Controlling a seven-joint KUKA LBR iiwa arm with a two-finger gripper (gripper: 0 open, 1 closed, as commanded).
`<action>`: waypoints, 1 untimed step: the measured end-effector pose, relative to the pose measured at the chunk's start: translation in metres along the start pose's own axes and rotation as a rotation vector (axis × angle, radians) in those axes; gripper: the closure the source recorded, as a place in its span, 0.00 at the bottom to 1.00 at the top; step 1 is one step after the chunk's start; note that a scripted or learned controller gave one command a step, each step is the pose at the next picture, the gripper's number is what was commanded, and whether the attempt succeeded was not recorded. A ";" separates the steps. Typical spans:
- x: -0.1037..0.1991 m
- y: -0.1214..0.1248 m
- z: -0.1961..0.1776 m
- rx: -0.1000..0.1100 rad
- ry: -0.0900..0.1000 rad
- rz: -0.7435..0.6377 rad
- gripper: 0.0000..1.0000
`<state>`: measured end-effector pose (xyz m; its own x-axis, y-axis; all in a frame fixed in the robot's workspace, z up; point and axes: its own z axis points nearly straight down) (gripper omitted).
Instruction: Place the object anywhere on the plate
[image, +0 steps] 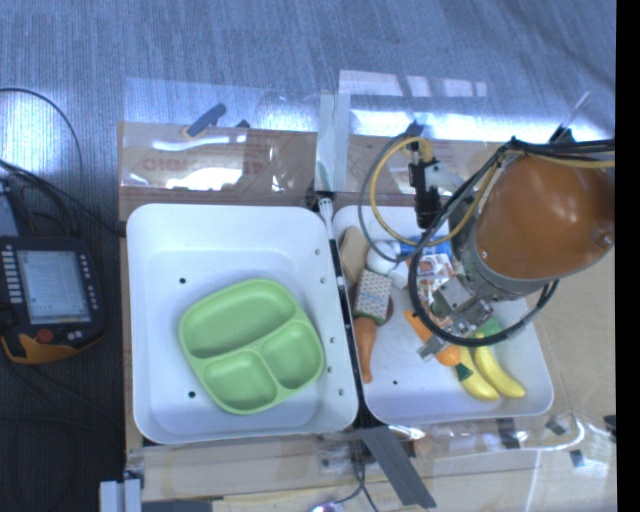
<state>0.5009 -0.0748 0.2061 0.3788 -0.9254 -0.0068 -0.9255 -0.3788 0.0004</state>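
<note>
Whether my jaws are spread or pressed together I cannot tell; my gripper (450, 325) hangs low over the right-hand shallow white plastic bin (520, 400), mostly hidden under my own grey wrist and its glossy orange band (545, 215), with looped yellow and black cables (395, 190) arching beside it.

Just below my gripper lies a smooth, curved yellow toy banana (490, 375), with a small orange piece (448, 353) touching its upper end and a bit of green (487, 328) just above it. I cannot see any of these between my jaws. Along the bin's left wall sits a tapered orange toy carrot (364, 350), a small speckled, boxy packet (373, 293) above it, and a brownish rounded piece (352, 245) above that. A white rounded object (383, 265) rests near the packet.

In the left-hand white bin (160, 250) lies the light green plastic plate (252, 345), rounded, matte, split by raised ridges into three compartments: one long one at the upper left, two smaller ones below and right. Nothing rests on it. It sits well apart from my gripper, across the wall between the bins.

A black handheld control pendant with a pale screen (45, 290) lies on the dark mat to the far left.
</note>
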 end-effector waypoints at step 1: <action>-0.053 -0.032 0.024 -0.002 -0.001 -0.102 1.00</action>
<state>0.5102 -0.0134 0.1820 0.4714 -0.8819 -0.0084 -0.8819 -0.4714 0.0020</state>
